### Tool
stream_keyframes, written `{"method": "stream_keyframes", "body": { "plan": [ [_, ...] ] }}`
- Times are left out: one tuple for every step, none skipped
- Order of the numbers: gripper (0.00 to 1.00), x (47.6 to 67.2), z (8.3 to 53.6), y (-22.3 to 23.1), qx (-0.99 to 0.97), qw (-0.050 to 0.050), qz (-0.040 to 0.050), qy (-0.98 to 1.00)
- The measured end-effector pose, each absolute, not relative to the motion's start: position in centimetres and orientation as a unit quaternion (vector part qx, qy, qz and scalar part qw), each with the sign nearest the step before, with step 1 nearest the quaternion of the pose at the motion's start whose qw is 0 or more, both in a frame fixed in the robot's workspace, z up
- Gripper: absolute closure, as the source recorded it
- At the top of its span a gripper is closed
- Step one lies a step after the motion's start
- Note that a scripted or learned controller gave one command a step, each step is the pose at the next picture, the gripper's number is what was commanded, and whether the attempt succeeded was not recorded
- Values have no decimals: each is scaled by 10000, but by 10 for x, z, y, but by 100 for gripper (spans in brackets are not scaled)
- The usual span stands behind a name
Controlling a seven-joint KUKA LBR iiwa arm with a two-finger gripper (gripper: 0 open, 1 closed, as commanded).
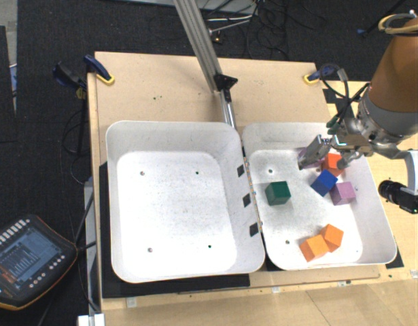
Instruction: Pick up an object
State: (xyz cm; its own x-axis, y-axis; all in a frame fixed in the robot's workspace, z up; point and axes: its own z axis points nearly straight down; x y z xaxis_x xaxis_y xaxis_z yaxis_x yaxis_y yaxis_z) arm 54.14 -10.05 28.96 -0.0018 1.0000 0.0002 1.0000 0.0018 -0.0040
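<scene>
Several small blocks lie in the right bin (372, 250). A green block (277, 193) sits near its left side. A blue block (323, 182) and a purple block (343, 193) touch each other near the middle right. Just above them lies a red-orange block (333, 161), partly covered by the arm. Two orange blocks (314, 247) (333, 236) rest together near the front. My gripper (319, 156) hangs low over the back of the right bin, right beside the red-orange block and just above the blue one. I see nothing held in it.
The left bin (127, 148) stands beside the right one, sharing a middle rim. A metal pole (202, 39) slants down from the top to the bins' back junction. Clamps sit at the bench's back corners. A teach pendant (25, 257) lies at the lower left.
</scene>
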Motion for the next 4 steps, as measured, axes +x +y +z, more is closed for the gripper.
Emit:
{"method": "stream_keyframes", "body": {
  "plan": [
    [0,542,292,-101,-7071,-2,1,-7071],
    [0,540,228,-101,-7076,27,22,-7066],
    [0,543,183,-103,-7075,18,16,-7067],
    [0,544,121,-108,-7076,26,21,-7066]
  ]
}}
